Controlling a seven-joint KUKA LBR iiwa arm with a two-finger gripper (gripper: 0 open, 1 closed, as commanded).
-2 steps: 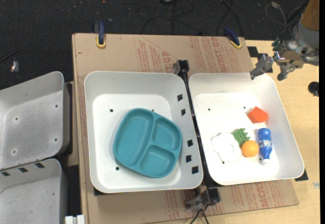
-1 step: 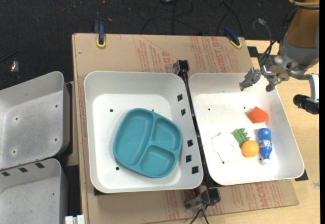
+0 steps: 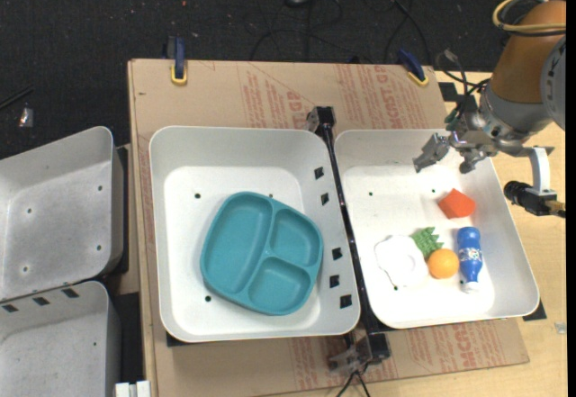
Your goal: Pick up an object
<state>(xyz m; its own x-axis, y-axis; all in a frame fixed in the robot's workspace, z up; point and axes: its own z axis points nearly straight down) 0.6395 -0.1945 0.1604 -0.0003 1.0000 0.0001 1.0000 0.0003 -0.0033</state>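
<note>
Cardboard-topped table (image 3: pixel 243 85), two white bins side by side, teal divided plate (image 3: pixel 261 253) in the left one. Over the right bin (image 3: pixel 360 206) hangs the gripper (image 3: pixel 454 157), fingers spread, nothing between them. Nearest target: the red block (image 3: pixel 457 203), just below it toward the near rim, with the orange ball (image 3: pixel 442 264) and blue bottle (image 3: pixel 468 256) further along that same line.
</note>
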